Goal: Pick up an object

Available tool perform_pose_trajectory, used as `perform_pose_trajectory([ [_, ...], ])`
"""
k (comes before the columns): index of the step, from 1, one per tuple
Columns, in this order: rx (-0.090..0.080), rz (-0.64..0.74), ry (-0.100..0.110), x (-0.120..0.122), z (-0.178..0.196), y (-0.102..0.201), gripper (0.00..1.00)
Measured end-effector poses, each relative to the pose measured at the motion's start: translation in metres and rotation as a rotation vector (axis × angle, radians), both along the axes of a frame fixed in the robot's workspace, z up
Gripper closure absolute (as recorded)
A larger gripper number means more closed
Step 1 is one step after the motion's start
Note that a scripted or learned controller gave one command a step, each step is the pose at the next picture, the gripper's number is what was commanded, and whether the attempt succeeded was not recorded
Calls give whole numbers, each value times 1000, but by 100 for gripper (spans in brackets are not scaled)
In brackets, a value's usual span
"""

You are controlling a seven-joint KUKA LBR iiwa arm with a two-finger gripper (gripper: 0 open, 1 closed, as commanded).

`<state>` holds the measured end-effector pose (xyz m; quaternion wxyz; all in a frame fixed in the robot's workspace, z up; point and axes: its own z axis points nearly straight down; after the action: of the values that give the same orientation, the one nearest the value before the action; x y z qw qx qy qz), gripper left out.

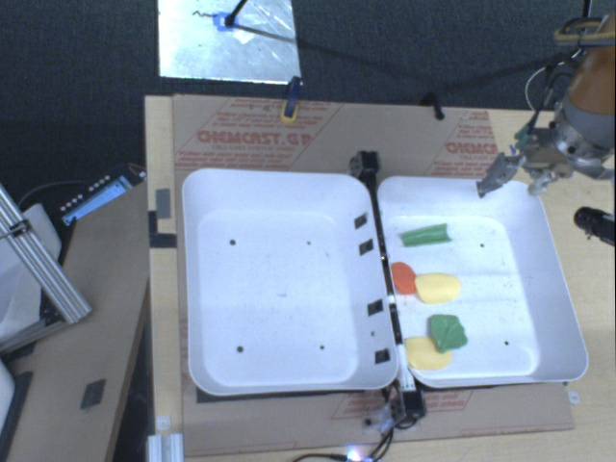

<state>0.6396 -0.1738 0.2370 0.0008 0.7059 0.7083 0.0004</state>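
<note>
My gripper [513,181] hangs above the far right corner of the right bin [549,258], open, with nothing between its two fingers. Down in that bin lie a green pod-shaped piece [424,234], an orange piece [404,278] touching a yellow oval piece [438,287], a green leafy piece [448,332] and another yellow piece [426,354] near the front left corner. All of these sit well to the left of and nearer the camera than the gripper.
The left bin [279,277] lies beside the right one, joined by a black hinge strip [377,258]. A cardboard sheet [318,128] lies under both bins. A shiny metal plate [229,27] sits at the back left.
</note>
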Motion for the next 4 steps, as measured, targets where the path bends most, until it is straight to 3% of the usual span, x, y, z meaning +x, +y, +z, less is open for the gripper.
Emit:
perform_pose_trajectory([
  [1,-1,4,-4,1,12,0,100],
  [2,-7,3,-17,31,146,-28,100],
  [3,-7,3,-19,19,310,-32,100],
  [4,1,-4,2,-68,298,-33,100],
])
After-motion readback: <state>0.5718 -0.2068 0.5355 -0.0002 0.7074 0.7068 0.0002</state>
